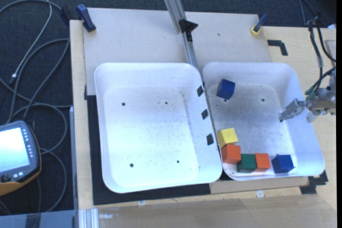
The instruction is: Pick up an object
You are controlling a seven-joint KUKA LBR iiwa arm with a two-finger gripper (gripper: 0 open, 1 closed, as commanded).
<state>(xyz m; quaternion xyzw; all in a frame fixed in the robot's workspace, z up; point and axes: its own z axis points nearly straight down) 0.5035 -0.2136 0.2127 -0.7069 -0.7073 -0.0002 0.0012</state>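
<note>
The metal two-finger end effector (288,110) sits over the right side of the right shallow white plastic bin (299,83), reaching in from the right edge. Its fingers are too small and foreshortened to tell whether they are spread or closed, and nothing shows between them.

The candidates all lie in that bin. A lone dark blue cube (226,88) rests near the far left corner, well apart from everything else. Along the near wall five blocks crowd together: a yellow cube (227,136), an orange cube (231,154) touching it, then a green cube (247,163), a second orange cube (262,160) and a second blue cube (282,163). The left white bin (107,83) on the bench (133,34) holds none.

The lone blue cube looks the better target: there is free room on every side for the fingers. To grasp it well, centre above it, square the fingers to two opposite faces, descend fully, then close. The near row risks fingers landing on neighbours or the bin wall.
</note>
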